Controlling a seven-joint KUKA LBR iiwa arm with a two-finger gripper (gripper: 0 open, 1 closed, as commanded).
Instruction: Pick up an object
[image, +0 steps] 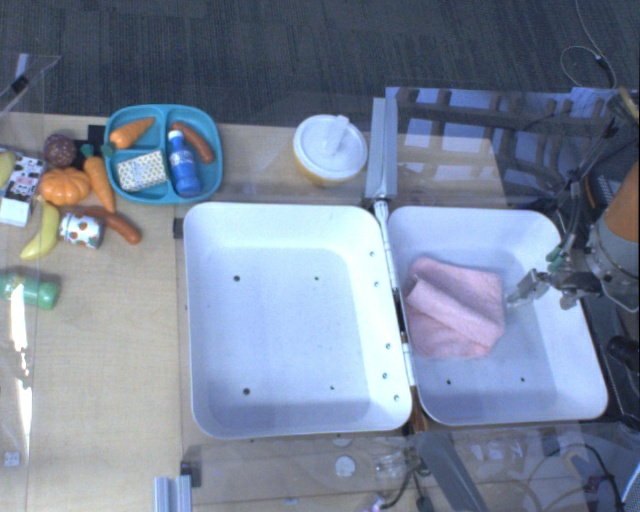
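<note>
A folded pink cloth (456, 307) lies in the right white bin (560, 400), against its left wall. My gripper (532, 288) hangs over the right part of this bin, just to the right of the cloth's edge and apart from it. The arm (618, 235), grey with an orange band, comes in from the right edge. Nothing is seen held.
The left white bin (285, 320) sits beside the right one. On the bench at the far left are a blue divided plate (165, 155) of toy food, loose toy vegetables (75, 195) and a green object (30, 290). A white lidded cup (331, 148) stands behind the bins.
</note>
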